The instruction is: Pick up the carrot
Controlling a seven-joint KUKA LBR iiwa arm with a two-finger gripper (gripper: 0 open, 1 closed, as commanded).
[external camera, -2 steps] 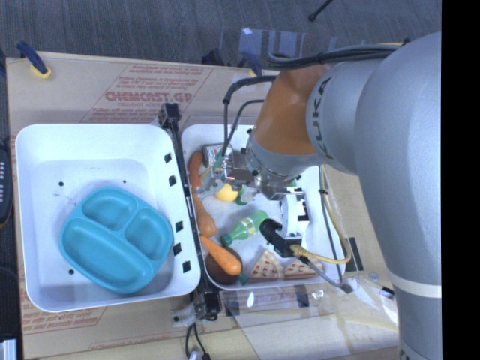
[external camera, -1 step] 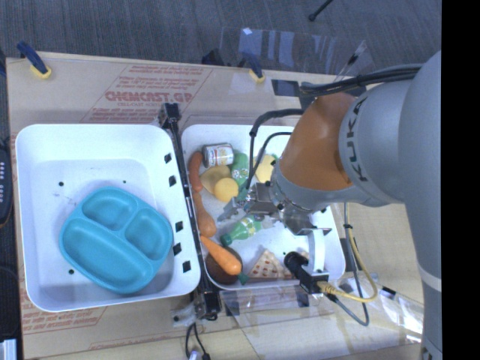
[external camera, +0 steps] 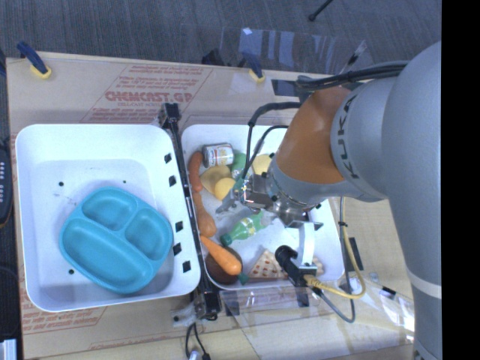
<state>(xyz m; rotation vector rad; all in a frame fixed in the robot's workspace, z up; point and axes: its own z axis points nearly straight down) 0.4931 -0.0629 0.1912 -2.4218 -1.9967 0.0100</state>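
Camera view, looking down: gripper (external camera: 249,193), its opening impossible to judge, hovers inside right bin (external camera: 330,235) on the tabletop (external camera: 112,81), above a green bottle (external camera: 244,229). Carrot (external camera: 223,256) lies nearby; left bin (external camera: 30,201) holds a blue tray (external camera: 114,238).

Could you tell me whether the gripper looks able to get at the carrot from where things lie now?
Probably yes. The carrot lies uncovered near the front-left corner of the right bin, with nothing on top of it. The gripper hangs just above and behind it, over the green bottle, which lies close by.
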